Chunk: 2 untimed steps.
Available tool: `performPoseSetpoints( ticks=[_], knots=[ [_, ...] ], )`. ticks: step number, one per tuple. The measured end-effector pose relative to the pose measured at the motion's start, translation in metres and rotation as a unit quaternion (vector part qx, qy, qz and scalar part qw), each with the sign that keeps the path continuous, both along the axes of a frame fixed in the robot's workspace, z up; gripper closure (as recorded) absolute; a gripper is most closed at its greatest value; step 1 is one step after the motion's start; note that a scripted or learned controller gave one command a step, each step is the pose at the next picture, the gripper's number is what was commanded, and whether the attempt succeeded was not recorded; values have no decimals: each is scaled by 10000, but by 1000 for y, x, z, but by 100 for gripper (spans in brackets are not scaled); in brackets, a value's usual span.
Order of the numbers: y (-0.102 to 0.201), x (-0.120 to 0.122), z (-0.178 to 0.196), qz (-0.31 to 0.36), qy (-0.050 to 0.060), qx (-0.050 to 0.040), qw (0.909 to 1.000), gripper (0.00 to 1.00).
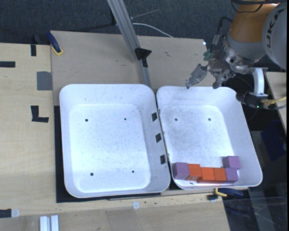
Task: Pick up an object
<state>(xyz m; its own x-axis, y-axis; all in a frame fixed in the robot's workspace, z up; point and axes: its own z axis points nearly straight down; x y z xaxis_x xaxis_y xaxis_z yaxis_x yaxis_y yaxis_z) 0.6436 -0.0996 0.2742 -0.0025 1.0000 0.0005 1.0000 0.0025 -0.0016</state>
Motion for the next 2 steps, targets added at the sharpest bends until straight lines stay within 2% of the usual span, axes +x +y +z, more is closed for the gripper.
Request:
performPoseSetpoints(
  ticks=[1, 2],
  knots=[
    [-41, 11, -95, -23, 40, -8, 10000, 0],
    [-55, 18, 43, -2, -50, -16, 10000, 0]
  ],
)
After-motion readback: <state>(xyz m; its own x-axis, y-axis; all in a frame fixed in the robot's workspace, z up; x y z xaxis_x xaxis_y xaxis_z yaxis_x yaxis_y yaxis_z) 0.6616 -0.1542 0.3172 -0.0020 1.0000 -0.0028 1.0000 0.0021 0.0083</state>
